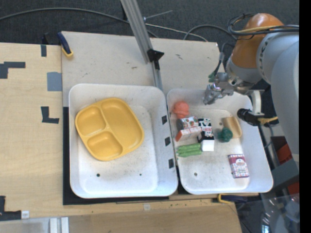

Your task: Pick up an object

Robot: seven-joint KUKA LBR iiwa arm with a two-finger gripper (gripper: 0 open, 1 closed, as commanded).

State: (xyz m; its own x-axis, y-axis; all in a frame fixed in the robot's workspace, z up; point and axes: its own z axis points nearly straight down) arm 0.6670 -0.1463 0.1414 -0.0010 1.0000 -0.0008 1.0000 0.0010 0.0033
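1. One gripper [212,95] hangs over the far edge of the right bin [252,178]; whether it is open or closed, I cannot tell, and nothing shows between its tips.
2. Nearest target is the orange ball [181,108], lying left and slightly nearer.
3. Beyond it sit the small cartons [194,126] and a green pod [189,150], its long axis left-right.
4. Left bin [87,178] bears a yellow tray [109,128].
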